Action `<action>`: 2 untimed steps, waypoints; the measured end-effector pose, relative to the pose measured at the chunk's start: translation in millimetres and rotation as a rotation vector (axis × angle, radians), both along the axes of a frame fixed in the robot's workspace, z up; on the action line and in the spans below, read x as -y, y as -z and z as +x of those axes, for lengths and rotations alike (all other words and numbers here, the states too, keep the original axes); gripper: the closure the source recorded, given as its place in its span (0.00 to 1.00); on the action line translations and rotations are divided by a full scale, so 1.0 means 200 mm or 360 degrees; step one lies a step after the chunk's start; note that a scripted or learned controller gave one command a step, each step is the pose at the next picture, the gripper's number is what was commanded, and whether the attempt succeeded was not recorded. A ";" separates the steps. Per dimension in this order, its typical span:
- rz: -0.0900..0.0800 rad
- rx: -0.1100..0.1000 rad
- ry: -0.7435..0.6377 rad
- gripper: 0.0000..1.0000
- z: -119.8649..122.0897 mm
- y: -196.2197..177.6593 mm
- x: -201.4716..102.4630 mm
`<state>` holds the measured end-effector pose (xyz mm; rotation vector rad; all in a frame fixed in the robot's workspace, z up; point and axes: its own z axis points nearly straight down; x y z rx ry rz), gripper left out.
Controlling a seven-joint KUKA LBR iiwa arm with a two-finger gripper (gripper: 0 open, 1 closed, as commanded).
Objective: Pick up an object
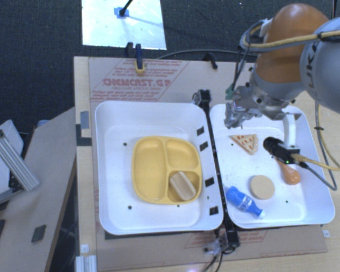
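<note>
- Gripper [237, 117] hangs over the upper left corner of the right bin [309, 205], close to the seam between the two bins.
- Its metal tip is seen from above and partly under the wrist, so how wide it is spread cannot be told. Nothing is visibly held in it.
- Arm [289, 38] comes in from the right, its orange band above the back edge of the right bin.
- Wedge [245, 142]: tan, triangular, lying flat in the right bin just below the gripper and apart from it. It is the nearest loose thing to the tip.
- Disc [262, 187]: round, tan, flat, lower middle of the right bin, well below the wedge.
- Bottle [243, 202]: small, blue, on its side near the front left of the right bin, just beside the disc.
- Orange piece [291, 175]: small and rounded, right of the disc. What it is cannot be told.
- Left bin [116, 123] holds a yellow divided plate [150, 169] lying flat near its middle.
- Block [182, 185]: tan and oblong, lying in the plate's lower right compartment.
- Both bins sit on a cardboard sheet [153, 78] with red print, on the bench [56, 152].
- A blue clamp [139, 54] stands at the sheet's back edge.
</note>
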<state>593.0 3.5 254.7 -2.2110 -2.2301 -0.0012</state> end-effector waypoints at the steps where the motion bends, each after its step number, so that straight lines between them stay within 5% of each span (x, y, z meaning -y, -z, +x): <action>1: 0.0002 -0.0001 -0.0001 1.00 -0.16 0.01 -0.25; 2: 0.0001 -0.0001 0.0000 1.00 -0.25 0.08 -0.45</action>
